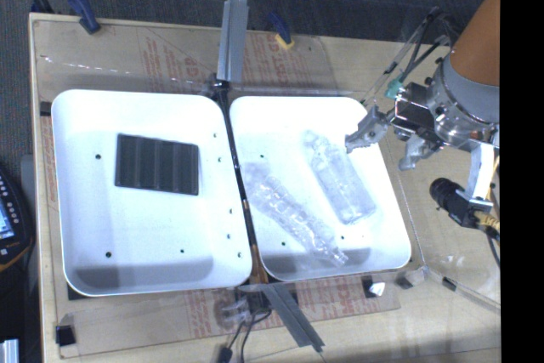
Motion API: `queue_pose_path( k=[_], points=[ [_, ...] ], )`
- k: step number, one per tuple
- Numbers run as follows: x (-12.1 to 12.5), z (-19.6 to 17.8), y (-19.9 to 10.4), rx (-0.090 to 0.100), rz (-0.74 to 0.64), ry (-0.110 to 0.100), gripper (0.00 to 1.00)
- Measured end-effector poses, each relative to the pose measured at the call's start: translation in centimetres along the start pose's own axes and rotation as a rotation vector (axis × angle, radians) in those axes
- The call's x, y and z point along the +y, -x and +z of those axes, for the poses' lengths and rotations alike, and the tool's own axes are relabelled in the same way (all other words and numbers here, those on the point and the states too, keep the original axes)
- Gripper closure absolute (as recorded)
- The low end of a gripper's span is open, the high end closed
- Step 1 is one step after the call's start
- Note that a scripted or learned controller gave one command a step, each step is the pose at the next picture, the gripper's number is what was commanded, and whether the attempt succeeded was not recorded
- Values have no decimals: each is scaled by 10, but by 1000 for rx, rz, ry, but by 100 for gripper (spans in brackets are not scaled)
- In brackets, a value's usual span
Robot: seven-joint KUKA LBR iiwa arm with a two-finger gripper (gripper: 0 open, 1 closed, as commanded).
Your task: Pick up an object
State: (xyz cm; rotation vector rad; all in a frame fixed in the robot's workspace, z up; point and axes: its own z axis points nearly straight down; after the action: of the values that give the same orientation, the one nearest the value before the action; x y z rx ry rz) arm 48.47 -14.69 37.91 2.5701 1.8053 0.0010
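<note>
wooden bench (pixel 357 64) under white bins (pixel 76 110)

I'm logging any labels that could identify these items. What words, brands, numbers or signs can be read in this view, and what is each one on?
Nothing can be read here.
Bench board: faint red print along its edges, too blurred to read.
Two clear plastic bottles in the right bin: no legible label.
Dark ridged block in the left bin: no marking visible.

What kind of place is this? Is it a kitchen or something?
Probably not a kitchen: it looks like a robot test lab. A grey robot arm reaches over a bench with two white bins clamped down. One holds clear plastic bottles, the other a dark ridged block.
</note>
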Motion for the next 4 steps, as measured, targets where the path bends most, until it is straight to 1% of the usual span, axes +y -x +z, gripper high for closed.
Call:
queue_pose_path(
  k=[1, 2, 3, 4],
  points=[
    [0, 0, 0, 0, 0, 0, 0],
    [-1, 167, 23, -1, 358, -7, 0],
    [0, 157, 23, -2, 350, -9, 100],
    [66, 50, -35, 0, 491, -3, 100]
  ],
)
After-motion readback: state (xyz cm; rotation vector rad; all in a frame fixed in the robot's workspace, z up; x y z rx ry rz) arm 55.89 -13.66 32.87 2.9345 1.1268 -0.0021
